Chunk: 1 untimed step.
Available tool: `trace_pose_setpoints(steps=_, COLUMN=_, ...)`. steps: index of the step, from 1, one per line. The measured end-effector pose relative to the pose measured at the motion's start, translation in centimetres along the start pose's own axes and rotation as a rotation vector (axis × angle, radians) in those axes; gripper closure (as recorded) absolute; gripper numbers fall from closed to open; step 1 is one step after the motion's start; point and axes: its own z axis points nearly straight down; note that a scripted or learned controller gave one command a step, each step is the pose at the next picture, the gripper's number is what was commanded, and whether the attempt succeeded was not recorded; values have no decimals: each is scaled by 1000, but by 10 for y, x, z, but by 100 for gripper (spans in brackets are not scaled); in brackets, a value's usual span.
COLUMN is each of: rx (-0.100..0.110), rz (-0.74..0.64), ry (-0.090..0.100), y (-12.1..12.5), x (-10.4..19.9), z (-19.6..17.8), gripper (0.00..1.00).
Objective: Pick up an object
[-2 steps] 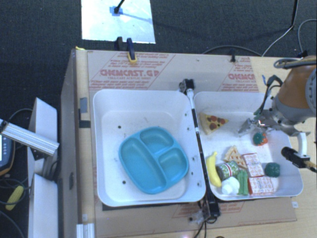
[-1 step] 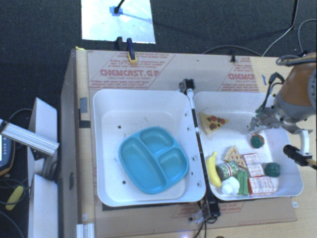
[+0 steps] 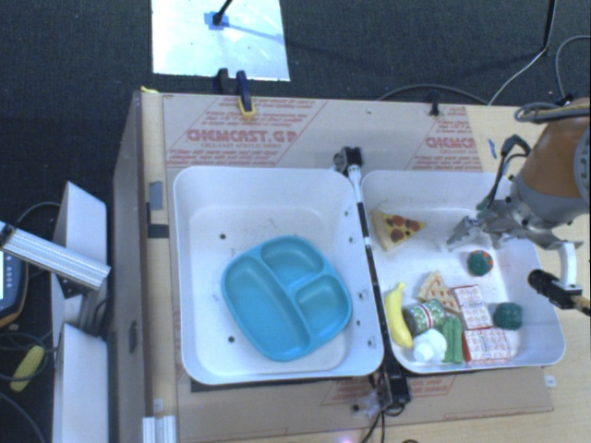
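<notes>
The right bin (image 3: pixel 434 192) holds several toy foods. A pizza slice (image 3: pixel 397 230) lies at its far left and a yellow banana (image 3: pixel 397 315) along its left wall. A small green ball (image 3: pixel 479 264) sits near the middle right, and a darker green ball (image 3: pixel 507 316) lies closer to the front. A green can (image 3: pixel 424 317), a cracker wedge (image 3: pixel 437 290) and two red-and-white cartons (image 3: pixel 470 305) cluster at the front. My gripper (image 3: pixel 478 238) hangs just above and behind the small green ball, open, with nothing between its fingers.
A blue divided plate (image 3: pixel 287 295) lies in the left bin (image 3: pixel 212 247). A black divider rail (image 3: pixel 366 247) runs between the two bins. A dark part of the arm (image 3: pixel 554 290) juts over the right bin's right rim. A white item (image 3: pixel 428 346) and a green stick (image 3: pixel 452 340) lie at the front wall.
</notes>
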Motion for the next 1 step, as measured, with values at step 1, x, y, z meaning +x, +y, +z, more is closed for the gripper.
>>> trace_pose_setpoints(steps=1, rx=4, rz=1, ry=1, y=-33, x=0, z=11, gripper=0)
